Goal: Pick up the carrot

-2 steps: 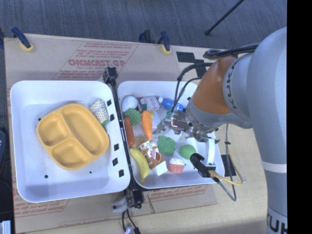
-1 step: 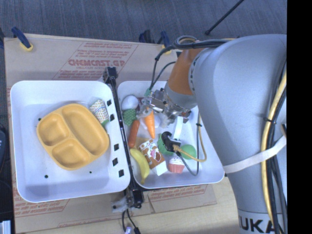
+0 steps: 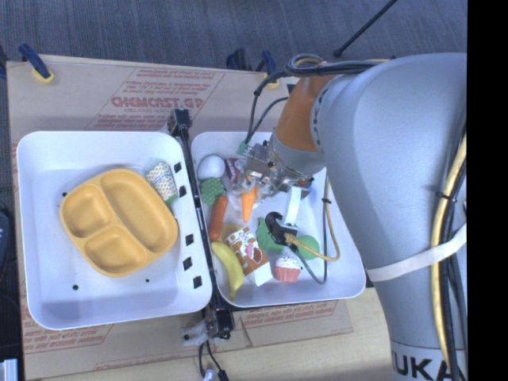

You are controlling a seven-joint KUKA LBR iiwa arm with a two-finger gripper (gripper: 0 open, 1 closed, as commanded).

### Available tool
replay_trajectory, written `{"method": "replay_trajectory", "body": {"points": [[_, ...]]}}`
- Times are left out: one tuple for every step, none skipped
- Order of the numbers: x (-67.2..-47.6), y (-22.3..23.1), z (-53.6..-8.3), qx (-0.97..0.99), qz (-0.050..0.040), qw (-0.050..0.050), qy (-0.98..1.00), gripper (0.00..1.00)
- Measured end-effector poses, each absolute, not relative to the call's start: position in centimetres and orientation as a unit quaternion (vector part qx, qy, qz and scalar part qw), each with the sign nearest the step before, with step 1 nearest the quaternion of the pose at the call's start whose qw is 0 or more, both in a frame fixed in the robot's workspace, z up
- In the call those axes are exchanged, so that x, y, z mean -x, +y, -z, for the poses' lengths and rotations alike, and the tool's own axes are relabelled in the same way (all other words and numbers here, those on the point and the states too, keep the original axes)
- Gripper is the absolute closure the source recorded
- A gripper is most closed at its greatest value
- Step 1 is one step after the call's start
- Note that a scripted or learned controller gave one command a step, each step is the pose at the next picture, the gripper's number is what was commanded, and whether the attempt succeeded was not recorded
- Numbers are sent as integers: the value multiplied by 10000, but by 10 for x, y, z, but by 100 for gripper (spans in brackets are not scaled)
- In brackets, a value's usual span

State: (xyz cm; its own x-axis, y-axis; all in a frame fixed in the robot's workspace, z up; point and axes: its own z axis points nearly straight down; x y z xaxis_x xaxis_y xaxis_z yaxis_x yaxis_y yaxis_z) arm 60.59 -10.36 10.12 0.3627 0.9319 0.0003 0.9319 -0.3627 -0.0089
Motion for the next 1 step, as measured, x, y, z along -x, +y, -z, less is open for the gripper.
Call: {"method": "replay_trajectory", "body": {"points": [[-622,-76,-192,8705,-13,17,-4922,100]]}}
